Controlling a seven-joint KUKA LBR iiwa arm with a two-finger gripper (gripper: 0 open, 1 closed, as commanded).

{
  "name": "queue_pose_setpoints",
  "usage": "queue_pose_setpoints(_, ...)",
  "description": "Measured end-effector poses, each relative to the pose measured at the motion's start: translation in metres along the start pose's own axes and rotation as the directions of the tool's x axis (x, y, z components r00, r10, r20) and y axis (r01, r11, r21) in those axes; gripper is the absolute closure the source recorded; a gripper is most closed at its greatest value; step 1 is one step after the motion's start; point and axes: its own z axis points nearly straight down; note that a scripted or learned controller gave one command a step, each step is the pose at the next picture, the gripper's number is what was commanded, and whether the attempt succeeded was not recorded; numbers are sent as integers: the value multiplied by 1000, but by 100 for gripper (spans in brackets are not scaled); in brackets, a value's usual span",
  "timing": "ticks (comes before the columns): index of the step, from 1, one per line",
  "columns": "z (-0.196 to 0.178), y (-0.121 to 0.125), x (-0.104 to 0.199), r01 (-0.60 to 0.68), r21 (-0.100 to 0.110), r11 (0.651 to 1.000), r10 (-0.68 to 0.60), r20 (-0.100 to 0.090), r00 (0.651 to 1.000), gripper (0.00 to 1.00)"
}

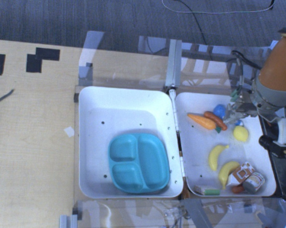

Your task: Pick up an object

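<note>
My gripper hangs low over the back of the right bin, below the arm's orange band. Just to its left lies a small blue ball. Two orange carrots lie side by side left of the ball. A yellow lemon rests just in front of the gripper. Nearer the front are two bananas, a brown and white carton, a grey can and a green marker.
The left bin holds a blue divided plate towards its front. A metal frame post stands behind the wall shared by the bins. The wooden bench stretches out to the left.
</note>
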Motion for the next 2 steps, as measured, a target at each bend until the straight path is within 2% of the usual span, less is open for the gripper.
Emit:
queue_pose_setpoints(1, -72, -23, 50, 141, 1, 990, -141, -1, 990, 100)
queue_pose_setpoints(2, -76, 72, 77, 40, 5, 999, -40, 0, 999, 100)
